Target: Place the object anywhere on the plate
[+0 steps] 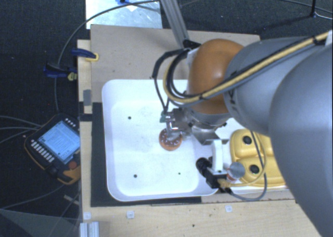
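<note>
A small round reddish-brown object (170, 140) lies on the floor of the left white bin (125, 137), right of its middle. My gripper (170, 126) hangs directly over the object, touching or nearly touching its top. The view does not show whether the object is gripped. In the right bin a glossy yellow piece (253, 153) with two dark round spots shows beside the arm. Most of it is hidden under the grey arm and its orange band (210, 75).
The arm covers nearly all of the right bin. The left bin's rim runs close to the gripper's right side. A teach pendant (54, 145) lies off the bench at the left, and blue clamps (80, 54) grip the board's left edge.
</note>
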`<action>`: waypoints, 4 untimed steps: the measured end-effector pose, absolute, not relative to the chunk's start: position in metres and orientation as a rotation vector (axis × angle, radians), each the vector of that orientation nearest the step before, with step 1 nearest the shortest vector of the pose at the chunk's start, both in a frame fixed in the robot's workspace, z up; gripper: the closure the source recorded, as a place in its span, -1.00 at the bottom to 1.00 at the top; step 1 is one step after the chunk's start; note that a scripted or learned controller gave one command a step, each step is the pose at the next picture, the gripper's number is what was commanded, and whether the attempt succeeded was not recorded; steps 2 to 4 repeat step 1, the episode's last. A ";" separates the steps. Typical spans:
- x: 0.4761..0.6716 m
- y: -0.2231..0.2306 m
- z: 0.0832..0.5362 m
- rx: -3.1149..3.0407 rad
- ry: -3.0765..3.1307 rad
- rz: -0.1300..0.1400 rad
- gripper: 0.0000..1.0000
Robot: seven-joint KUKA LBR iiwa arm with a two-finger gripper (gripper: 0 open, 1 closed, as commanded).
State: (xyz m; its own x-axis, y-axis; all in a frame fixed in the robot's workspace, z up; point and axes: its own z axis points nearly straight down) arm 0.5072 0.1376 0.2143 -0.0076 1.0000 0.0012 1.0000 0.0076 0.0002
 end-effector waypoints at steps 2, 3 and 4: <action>0.507 0.137 0.214 -2.215 -2.227 -0.001 -1.00; 0.507 0.137 0.214 -2.215 -2.227 -0.001 -1.00; 0.507 0.137 0.214 -2.215 -2.227 -0.001 -1.00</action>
